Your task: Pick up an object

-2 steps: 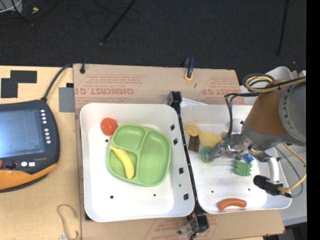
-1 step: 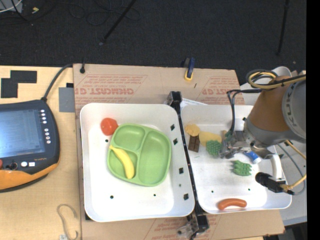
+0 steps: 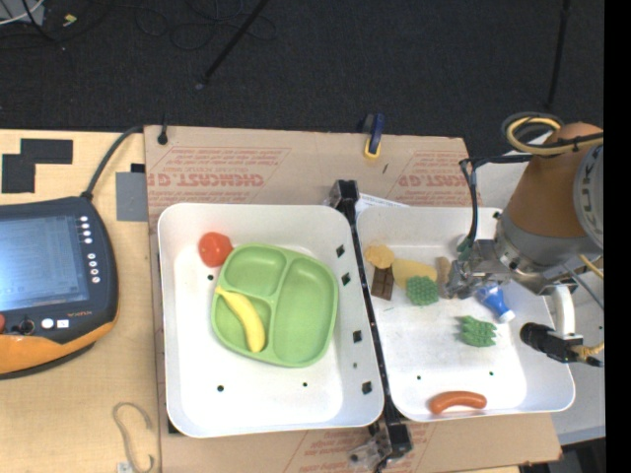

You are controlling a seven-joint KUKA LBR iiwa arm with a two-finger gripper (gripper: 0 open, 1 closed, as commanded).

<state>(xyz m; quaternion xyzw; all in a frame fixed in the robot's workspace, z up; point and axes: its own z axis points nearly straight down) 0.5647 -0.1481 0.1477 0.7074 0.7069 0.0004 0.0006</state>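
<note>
My gripper (image 3: 461, 278) hangs low over the middle of the right bin (image 3: 552, 387), and the arm comes in from the right. A blue and white object (image 3: 497, 304) lies just to its lower right, partly hidden by the wrist. Just left of the gripper is a round green object (image 3: 422, 291). Farther left lie a yellow piece (image 3: 414, 269), a brown block (image 3: 383, 282) and a tan piece (image 3: 380, 256). A green leafy toy (image 3: 478, 331) rests below the gripper. An orange sausage (image 3: 457, 401) lies near the bin's front edge.
The left bin (image 3: 182, 382) holds a green divided plate (image 3: 296, 313) with a banana (image 3: 245, 318) on it, and a red tomato (image 3: 214, 248) beside it. A tablet pendant (image 3: 49, 274) sits at far left. A black divider (image 3: 360, 304) separates the bins.
</note>
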